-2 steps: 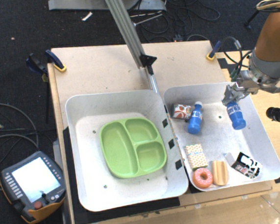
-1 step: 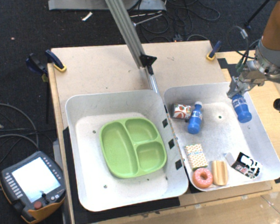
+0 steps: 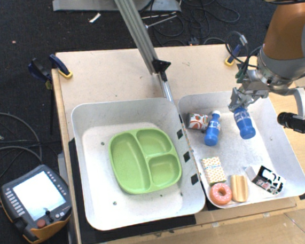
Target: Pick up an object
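A: Well, where is the gripper (image 3: 240,105) seen?

B: Over the right bin (image 3: 282,128), near its far edge. A blue bottle (image 3: 244,123) is pinched between the fingers at its cap end, and the body is hung tilted below them.

A: And what else is found in that bin?

B: A second blue bottle (image 3: 212,128) is laid near the left wall, touching a red-and-white can (image 3: 198,121). Toward the near edge, a wafer (image 3: 213,168), a pink donut (image 3: 220,193) and a bun (image 3: 239,187) are grouped close together. A small black-and-white item (image 3: 268,179) is set in the near right corner.

A: And the left bin (image 3: 91,151)?

B: A green tray (image 3: 145,159) with three compartments is laid flat in its middle.
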Robot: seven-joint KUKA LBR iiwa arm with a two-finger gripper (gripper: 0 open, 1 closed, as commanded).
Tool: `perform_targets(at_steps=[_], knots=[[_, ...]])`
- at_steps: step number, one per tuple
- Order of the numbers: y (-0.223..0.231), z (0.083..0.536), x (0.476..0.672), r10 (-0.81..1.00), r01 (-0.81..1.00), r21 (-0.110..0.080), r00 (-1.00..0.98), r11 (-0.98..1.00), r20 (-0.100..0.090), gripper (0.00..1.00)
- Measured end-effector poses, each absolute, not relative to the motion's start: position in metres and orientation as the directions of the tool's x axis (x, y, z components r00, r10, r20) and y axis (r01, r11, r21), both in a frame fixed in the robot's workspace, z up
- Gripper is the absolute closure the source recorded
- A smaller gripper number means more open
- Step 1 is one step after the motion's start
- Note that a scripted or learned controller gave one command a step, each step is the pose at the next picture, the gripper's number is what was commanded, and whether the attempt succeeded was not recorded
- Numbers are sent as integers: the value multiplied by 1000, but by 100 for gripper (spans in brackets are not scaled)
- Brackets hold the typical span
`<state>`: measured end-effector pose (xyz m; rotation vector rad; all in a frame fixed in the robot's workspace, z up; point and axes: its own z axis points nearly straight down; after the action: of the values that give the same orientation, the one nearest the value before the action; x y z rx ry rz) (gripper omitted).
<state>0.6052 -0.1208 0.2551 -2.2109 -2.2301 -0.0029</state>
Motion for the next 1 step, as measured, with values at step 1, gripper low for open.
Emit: perform_targets(at_steps=[1], knots=[[-68, 260, 604, 1000, 1000, 0, -9, 9, 2, 100]])
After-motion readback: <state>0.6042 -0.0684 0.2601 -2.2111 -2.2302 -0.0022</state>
